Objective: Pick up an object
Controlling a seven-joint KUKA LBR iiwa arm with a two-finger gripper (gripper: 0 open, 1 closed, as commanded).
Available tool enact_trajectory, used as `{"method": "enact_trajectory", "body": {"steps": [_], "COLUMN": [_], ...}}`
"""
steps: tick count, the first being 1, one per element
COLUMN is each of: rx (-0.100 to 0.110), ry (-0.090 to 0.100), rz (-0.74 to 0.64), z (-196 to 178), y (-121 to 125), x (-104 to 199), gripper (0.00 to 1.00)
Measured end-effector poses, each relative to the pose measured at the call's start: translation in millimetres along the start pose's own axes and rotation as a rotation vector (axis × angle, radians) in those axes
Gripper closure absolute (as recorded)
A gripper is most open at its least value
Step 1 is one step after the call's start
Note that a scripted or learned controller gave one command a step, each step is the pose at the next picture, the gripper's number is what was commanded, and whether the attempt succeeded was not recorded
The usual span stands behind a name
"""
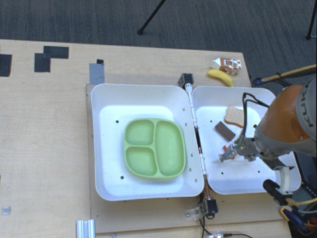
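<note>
My gripper [229, 155] hangs low over the floor of the right bin [247, 180], reaching in from the right under the orange-banded wrist. A small reddish item [227, 147] lies just beyond its tip, partly hidden. A brown bar [225, 130] lies a little farther back on the bin floor. Behind that, a slice of toast [234, 116] rests near the bin's back wall.
The left bin [106, 133] holds a green divided plate [154, 148]. On the bench behind the right bin lie a banana [220, 77] and a small packet [229, 63]. The arm's body covers the right bin's right side.
</note>
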State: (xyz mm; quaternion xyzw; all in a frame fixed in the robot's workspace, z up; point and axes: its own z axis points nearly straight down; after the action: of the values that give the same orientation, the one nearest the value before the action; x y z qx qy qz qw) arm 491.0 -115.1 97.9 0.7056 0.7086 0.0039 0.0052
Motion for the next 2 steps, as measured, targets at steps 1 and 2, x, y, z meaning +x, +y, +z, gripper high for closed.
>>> {"method": "enact_trajectory", "body": {"steps": [1,2], "rx": [-0.003,-0.003], "ry": [0.000,0.000], "rz": [-0.002,-0.002], "z": [-10.5,-10.5], "y": [1.7,1.7], "x": [0.5,0.5], "gripper": [1.00,0.00]}}
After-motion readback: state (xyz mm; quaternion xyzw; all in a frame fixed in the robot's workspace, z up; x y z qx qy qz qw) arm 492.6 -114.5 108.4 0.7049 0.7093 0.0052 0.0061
